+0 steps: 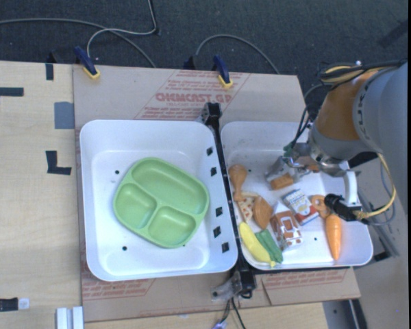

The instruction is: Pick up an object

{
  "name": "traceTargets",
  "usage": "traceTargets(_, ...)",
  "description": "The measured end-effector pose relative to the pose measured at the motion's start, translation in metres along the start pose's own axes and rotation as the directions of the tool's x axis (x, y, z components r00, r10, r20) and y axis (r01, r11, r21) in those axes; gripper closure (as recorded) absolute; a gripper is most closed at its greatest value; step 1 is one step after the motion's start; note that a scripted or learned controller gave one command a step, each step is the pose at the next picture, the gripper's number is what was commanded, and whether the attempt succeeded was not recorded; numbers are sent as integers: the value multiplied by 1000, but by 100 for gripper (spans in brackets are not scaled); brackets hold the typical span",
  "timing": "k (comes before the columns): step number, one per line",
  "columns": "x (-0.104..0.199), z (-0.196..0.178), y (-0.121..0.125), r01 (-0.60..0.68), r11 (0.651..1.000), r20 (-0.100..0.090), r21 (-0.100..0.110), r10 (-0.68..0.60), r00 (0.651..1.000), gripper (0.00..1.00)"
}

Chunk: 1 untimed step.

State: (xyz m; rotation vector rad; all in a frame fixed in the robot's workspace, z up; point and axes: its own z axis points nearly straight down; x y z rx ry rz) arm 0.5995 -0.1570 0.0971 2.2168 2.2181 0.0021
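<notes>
Down low in the right bin (370, 256), gripper (292, 163) just above and touching or nearly touching a brown piece (283, 181) toward the bin's back half. Cannot tell how far open the claw is, nor whether anything is gripped: too small and too dark there to read. Looks like a toy bread roll or pastry, lying flat and apart from its neighbours. Probably light, hard plastic, smooth, so likely to skid or squirt out under an off-centre pinch. Best taken across the narrow width, near the middle, straight down, with a firm close before lifting. Crowded further forward: drumstick (238, 177) by the divider, banana (253, 244) and a green pod (269, 247) side by side at the front, a printed packet (286, 228), a small box (298, 201), a carrot (334, 235) along the right wall. Harder picks there, with things touching or overlapping, the packet flat and thin. Off to the left, a green plate (162, 203) alone in the left bin (89, 184), wide and shallow, graspable by the rim alone.
</notes>
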Motion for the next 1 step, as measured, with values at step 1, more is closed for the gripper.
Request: traceTargets(1,114,-88,-50,3,1000,-4,5,-3,1000,100)
